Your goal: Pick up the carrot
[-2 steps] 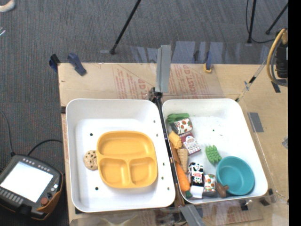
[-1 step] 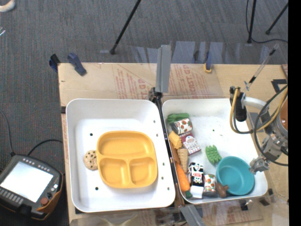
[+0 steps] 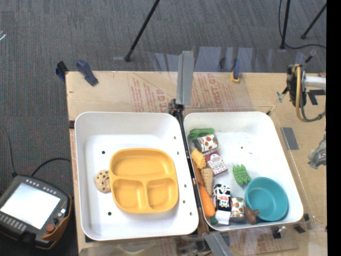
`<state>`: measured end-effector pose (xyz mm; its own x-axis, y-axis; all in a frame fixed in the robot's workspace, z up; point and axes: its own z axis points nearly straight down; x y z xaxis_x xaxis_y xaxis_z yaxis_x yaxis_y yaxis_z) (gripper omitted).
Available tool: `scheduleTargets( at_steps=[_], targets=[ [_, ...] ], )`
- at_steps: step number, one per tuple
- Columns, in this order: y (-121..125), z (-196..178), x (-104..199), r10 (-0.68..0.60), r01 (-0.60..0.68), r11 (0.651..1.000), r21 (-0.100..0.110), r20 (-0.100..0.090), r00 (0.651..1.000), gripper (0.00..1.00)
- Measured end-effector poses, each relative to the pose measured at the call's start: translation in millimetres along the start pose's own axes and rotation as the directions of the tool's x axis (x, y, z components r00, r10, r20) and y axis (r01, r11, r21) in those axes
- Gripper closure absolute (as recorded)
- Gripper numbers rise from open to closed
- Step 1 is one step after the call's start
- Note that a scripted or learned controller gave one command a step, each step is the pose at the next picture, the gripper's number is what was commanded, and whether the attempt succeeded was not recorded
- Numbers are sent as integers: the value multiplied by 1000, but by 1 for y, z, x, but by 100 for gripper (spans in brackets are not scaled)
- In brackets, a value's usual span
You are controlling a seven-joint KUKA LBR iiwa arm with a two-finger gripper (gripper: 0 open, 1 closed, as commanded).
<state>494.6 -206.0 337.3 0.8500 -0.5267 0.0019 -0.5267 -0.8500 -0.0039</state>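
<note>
Spans most of the view: a tan bench [image 3: 128, 92] on dark grey carpet [image 3: 64, 25], with stand legs [image 3: 144, 25] angling down behind and a blue clamp [image 3: 86, 72] at the back left edge.

Side by side on it: left bin [image 3: 90, 143] and right bin [image 3: 261, 129], both white and shallow.

In the left bin, a yellow divided tray [image 3: 144, 185], with a cookie [image 3: 102, 181] touching its left rim.

In the right bin's front right corner, a teal bowl [image 3: 266, 198].

On the floor at lower left, a handheld control screen [image 3: 32, 209].

Against the right bin's left wall, toward the front: the carrot [image 3: 206, 200], orange, lying lengthwise. Hemmed in by a waffle cone [image 3: 206, 177] at its far end and a cow-patterned carton [image 3: 222, 195] just beside it on the right, with a small can [image 3: 237, 208] beyond that.

Further back along the same wall: corn [image 3: 198, 158], a red box [image 3: 216, 162], a labelled can [image 3: 206, 142], a green vegetable [image 3: 201, 133]. Between box and bowl, a spiky green piece [image 3: 241, 174].

At the right edge, well apart from the carrot, the gripper [image 3: 318, 156], mostly cut off; cannot tell whether spread or pressed together.
</note>
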Motion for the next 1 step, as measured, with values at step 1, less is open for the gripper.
scheduleTargets(
  at_steps=[1],
  targets=[
    [7, -96, -6, -285, 285, 958, 4, 4, 958, 100]
  ],
)
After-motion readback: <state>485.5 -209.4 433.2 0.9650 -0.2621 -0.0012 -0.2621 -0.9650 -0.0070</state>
